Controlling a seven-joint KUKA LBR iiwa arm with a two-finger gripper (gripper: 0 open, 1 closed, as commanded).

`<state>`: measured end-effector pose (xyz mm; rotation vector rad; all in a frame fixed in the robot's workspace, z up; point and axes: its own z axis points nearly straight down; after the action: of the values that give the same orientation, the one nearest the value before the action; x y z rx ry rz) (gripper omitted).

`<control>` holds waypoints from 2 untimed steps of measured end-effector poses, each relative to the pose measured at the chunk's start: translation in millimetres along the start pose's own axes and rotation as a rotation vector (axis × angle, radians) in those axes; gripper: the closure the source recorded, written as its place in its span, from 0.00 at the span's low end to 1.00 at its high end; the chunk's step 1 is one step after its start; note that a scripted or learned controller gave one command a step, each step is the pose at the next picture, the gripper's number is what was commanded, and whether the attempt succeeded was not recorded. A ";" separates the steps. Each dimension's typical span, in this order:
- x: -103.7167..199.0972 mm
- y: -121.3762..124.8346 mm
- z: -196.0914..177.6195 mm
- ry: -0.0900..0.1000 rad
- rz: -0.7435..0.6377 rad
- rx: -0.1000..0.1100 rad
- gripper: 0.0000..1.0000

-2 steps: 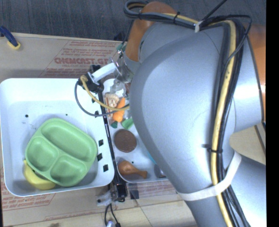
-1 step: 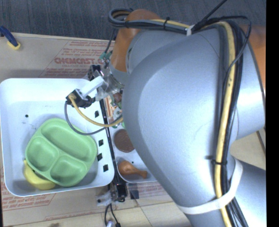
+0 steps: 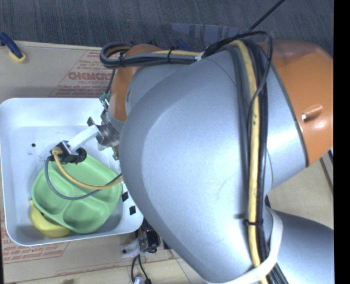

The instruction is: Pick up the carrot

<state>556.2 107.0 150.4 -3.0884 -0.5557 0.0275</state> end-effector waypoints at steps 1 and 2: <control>-39.8 -38.8 45.9 0.036 -0.022 -0.020 0.00; -41.0 -41.5 39.6 0.024 -0.026 -0.008 1.00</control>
<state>502.6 131.6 111.8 -3.0843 -0.5964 -0.0114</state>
